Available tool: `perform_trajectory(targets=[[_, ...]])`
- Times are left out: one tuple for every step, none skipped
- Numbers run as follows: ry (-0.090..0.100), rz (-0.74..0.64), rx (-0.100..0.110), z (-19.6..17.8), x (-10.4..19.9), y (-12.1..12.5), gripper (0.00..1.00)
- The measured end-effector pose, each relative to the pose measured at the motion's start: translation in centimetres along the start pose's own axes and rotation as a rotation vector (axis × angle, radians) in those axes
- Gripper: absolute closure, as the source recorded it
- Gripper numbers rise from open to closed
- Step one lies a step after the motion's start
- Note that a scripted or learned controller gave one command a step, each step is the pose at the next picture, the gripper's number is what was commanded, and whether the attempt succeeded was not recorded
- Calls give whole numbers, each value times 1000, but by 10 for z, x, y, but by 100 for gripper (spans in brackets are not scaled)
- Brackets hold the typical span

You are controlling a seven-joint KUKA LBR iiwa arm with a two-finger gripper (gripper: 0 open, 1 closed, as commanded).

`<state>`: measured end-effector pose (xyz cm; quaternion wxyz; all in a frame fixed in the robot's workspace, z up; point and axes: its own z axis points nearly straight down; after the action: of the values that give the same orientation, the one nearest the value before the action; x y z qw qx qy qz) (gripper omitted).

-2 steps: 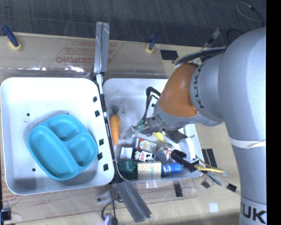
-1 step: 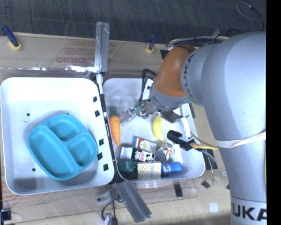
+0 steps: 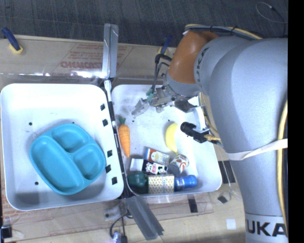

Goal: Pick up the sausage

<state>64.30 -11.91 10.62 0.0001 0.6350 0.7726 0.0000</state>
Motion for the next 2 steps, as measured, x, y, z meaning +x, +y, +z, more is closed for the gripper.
perform_trajectory(targets=[[0,185,-1,-7,3,15,0],[0,189,0,-30,-3,14,0]])
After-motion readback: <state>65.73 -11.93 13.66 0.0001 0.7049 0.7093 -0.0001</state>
